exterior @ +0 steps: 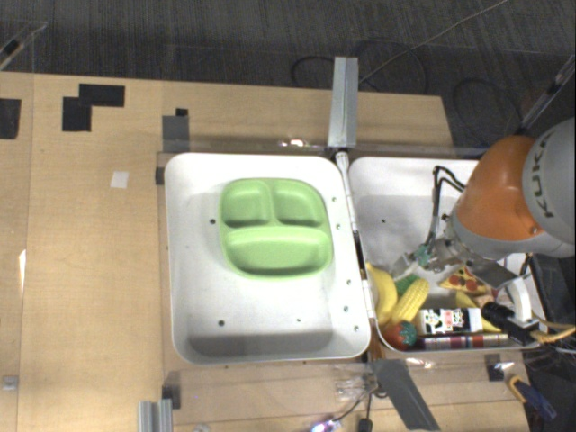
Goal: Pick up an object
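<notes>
Objects for picking lie heaped in the near corner of the right bin point(396, 183): a banana point(382, 288) against the divider wall, a corn cob point(411, 301) just beside it on the right, a red item point(402, 334) below them at the front wall, a small black-and-white box point(450, 320) right of the corn, and a dark marker-like stick point(457, 339) along the front edge. Yellow-red pieces point(465, 283) sit further right, partly hidden by the arm.

Tool point(430, 257) is low in the right bin, just above the corn and banana, near the heap. Possibly touching the pile; view too cluttered to confirm. Cannot tell whether its jaws are apart or together. Nothing visibly between them.

Arm point(540, 187) enters from the right, orange band point(493, 196) over the bin's right half.

Left bin point(193, 268) holds 1 green 3-compartment tray point(274, 226), flat, central toward the far side.

Both bins rest side by side on the wooden surface point(81, 268).
</notes>
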Tool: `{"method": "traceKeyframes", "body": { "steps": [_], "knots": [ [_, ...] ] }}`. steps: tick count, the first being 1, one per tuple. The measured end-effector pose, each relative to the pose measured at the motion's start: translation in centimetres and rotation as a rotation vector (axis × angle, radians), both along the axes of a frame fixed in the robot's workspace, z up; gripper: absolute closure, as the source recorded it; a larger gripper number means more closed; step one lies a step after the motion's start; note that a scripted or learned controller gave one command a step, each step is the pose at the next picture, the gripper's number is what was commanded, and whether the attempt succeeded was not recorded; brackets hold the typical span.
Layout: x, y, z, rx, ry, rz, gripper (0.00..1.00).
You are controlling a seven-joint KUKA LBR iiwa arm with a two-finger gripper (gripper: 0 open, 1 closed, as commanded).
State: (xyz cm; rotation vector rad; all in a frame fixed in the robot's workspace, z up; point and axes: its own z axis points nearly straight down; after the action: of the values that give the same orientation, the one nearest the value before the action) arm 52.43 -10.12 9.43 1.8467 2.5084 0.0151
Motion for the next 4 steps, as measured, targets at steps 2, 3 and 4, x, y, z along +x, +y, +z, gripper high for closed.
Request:
{"method": "traceKeyframes", "body": {
  "steps": [2, 3, 4],
  "knots": [
    [-2.5, -0.7, -0.1, 0.002, 0.002, 0.179, 1.00],
    [0.3, -3.8, -0.3, 0.015, 0.010, -0.285, 1.00],
    [0.3, -3.7, 0.8, 0.015, 0.009, -0.279, 1.00]
  ]
}}
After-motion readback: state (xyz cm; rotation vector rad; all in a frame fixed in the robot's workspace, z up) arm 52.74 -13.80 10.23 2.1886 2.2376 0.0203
